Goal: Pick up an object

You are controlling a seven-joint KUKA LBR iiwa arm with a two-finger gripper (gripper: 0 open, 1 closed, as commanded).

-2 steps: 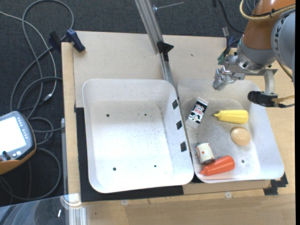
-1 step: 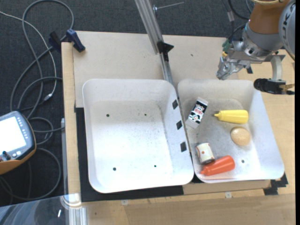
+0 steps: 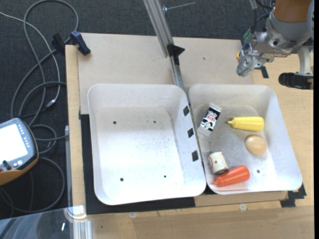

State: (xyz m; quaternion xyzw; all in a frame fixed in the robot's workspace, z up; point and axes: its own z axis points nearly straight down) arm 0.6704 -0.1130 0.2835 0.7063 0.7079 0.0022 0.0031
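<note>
Gripper [image 3: 244, 66] above bench beyond right bin [image 3: 284, 133], finger state unclear, nothing seen held. In right bin: carton [image 3: 211, 118], yellow bottle [image 3: 247, 124], tan ball [image 3: 255, 145], can [image 3: 218, 162], orange carrot [image 3: 232, 176] touching can

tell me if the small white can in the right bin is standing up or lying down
Lying down. The small white can rests on its side on the right bin floor, touching the orange carrot-shaped toy.
</note>
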